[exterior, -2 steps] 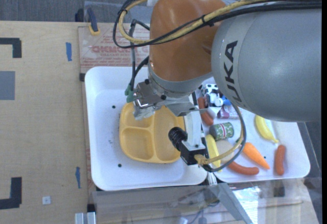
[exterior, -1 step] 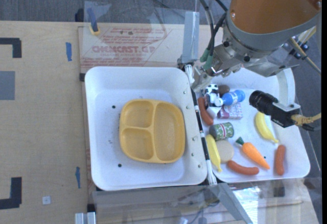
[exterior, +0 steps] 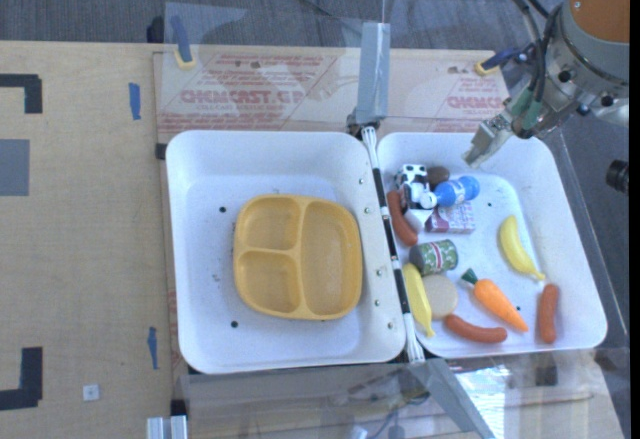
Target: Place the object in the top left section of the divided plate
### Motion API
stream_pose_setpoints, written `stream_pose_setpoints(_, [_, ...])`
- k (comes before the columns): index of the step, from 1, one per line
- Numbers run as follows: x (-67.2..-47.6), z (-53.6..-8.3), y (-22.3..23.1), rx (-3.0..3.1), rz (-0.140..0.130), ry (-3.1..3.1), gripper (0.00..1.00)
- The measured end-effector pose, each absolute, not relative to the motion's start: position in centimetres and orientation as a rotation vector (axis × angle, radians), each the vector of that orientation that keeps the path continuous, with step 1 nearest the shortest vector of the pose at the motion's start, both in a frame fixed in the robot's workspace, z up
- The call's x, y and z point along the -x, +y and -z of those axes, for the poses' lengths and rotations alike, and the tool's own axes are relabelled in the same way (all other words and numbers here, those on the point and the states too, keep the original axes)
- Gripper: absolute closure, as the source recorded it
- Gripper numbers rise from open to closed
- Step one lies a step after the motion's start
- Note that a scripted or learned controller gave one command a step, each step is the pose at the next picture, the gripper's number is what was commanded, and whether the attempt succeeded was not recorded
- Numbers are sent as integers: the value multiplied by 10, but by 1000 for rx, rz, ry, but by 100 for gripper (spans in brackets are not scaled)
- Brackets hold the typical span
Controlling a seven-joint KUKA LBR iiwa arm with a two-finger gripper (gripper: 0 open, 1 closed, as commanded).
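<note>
The left bin holds a yellow divided plate near its middle, with bare white floor all around it up to the rim. In the right bin, toys crowd the left side and front: a blue bottle, a green can, a carrot, a banana and sausages. The hand hangs over the back edge, above the bottle; whether it is apart or together, I cannot tell

Claw low, arm angled down-left
</note>
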State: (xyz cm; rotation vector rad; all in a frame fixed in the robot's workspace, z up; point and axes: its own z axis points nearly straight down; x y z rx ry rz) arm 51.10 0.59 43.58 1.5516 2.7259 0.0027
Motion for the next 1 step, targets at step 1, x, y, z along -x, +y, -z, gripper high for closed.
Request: stream_pose_setpoints(1, [-505,-436,-120,-1610,-1,2691,100])
